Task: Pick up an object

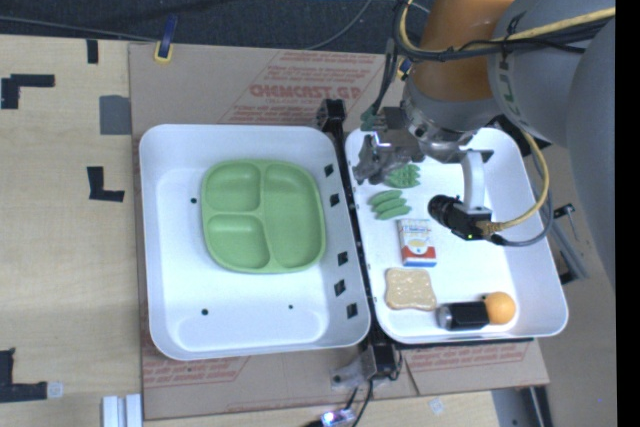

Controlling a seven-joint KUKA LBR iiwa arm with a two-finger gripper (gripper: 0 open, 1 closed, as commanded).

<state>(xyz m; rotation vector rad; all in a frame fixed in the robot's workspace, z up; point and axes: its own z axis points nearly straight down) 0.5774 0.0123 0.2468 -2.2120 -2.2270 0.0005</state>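
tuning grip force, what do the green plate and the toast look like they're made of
Green plate: likely moulded plastic, matte, one even pale green with soft rounded dividers. Toast: looks like a plastic or foam toy, flat tan face with paler edge; which of the two can't be told.

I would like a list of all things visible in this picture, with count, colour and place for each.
bins: two, white, side by side on the bench
divided plate: one, green, in the left bin
pea pod toy: one, green, right bin, upper part
leafy toy: one, green, right bin, just beside the gripper
small box: one, white and red, right bin, middle
toast slice toy: one, tan, right bin, near front
orange-tipped black object: one, right bin, front edge
arm: one, grey and orange, from the right
gripper: one, dark, over right bin
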